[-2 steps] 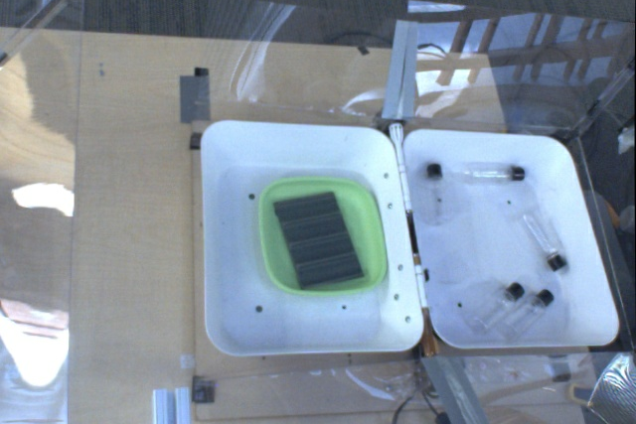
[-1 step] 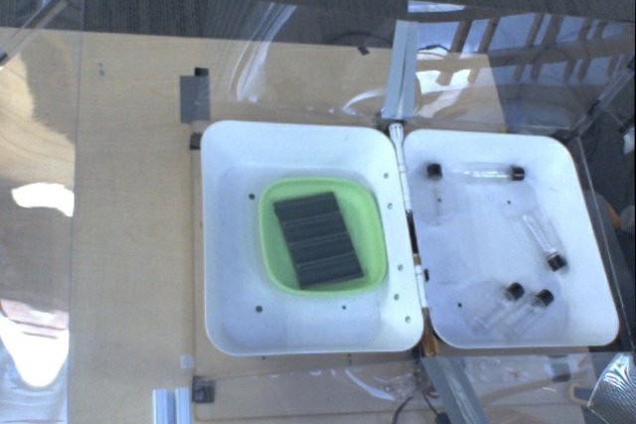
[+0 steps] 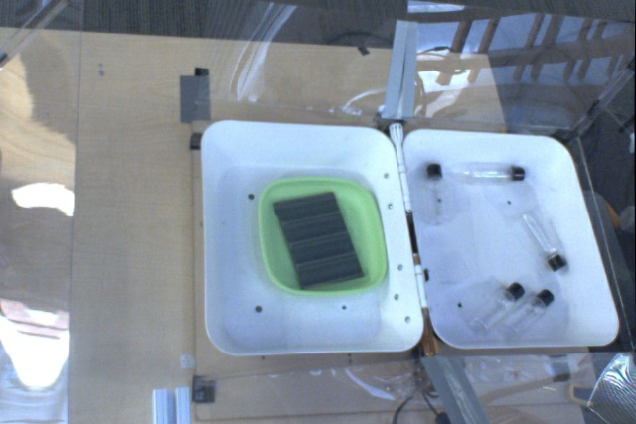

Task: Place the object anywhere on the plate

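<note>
1. Sitting square on the green plate (image 3: 370,243) in the left bin (image 3: 224,233), the dark ribbed block (image 3: 317,239) looks already placed — nothing more seems needed.
2. Disturbing it is the risk: a low sweep across the plate could drag the block off.
3. Clear vials (image 3: 475,173) lie scattered in the right bin (image 3: 581,243) and would roll if nudged.
4. Bin rims meet at the centre ridge; open room lies above.
5. Tool state: cannot tell.
</note>
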`<state>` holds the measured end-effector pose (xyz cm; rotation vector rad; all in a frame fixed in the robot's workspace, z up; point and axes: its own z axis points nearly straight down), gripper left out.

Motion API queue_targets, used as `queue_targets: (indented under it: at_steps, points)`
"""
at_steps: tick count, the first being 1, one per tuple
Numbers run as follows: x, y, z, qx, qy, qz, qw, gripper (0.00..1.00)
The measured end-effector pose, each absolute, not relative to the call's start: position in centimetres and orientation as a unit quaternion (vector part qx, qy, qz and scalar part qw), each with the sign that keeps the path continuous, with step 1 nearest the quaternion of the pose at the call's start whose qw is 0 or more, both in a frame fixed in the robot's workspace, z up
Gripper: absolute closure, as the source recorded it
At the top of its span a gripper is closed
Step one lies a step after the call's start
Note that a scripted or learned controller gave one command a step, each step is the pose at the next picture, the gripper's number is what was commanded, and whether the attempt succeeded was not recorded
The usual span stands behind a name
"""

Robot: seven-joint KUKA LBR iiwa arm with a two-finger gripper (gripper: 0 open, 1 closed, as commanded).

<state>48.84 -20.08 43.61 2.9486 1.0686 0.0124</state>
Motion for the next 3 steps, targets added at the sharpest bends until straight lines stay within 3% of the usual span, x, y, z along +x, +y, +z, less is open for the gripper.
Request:
queue_targets:
  at_steps: [1, 2, 3]
  points:
    - [48.8, -20.3, 43.6, 0.954, 0.301, 0.0041, 0.002, 0.0]
    - [48.8, -20.5, 33.0, 0.962, 0.271, 0.0011, 0.001, 0.0]
    - [48.9, -20.5, 29.5, 0.968, 0.25, 0.0017, 0.001, 0.0]
